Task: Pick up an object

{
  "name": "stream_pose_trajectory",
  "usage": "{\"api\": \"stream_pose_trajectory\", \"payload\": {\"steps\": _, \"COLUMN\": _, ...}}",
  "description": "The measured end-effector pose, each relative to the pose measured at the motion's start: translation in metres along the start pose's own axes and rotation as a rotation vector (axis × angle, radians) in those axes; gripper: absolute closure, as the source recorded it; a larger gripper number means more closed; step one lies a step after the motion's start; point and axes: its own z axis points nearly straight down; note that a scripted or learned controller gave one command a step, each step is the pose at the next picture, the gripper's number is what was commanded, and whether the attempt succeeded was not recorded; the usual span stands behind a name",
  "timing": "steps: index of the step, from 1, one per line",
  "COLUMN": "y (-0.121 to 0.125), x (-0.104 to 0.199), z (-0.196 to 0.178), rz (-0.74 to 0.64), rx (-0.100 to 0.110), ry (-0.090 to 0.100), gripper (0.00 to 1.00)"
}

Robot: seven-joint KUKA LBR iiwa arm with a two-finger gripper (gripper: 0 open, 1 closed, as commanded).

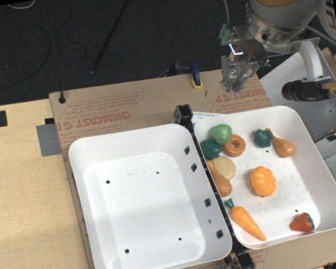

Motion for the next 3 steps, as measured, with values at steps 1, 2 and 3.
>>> {"api": "stream_pose_trajectory", "payload": {"steps": 1, "y": 0.008, "x": 0.068, "z": -0.013, "rz": 0.002, "rx": 0.004, "ry": -0.001, "gripper": 1.00}}
{"api": "stream_pose_trajectory", "payload": {"steps": 2, "y": 0.014, "x": 0.173, "z": -0.027, "rz": -0.001, "rx": 0.005, "ry": -0.001, "gripper": 1.00}}
{"api": "stream_pose_trajectory", "payload": {"steps": 3, "y": -0.010, "x": 0.236, "z": -0.096, "rz": 0.001, "rx": 0.002, "ry": 0.000, "gripper": 1.00}}
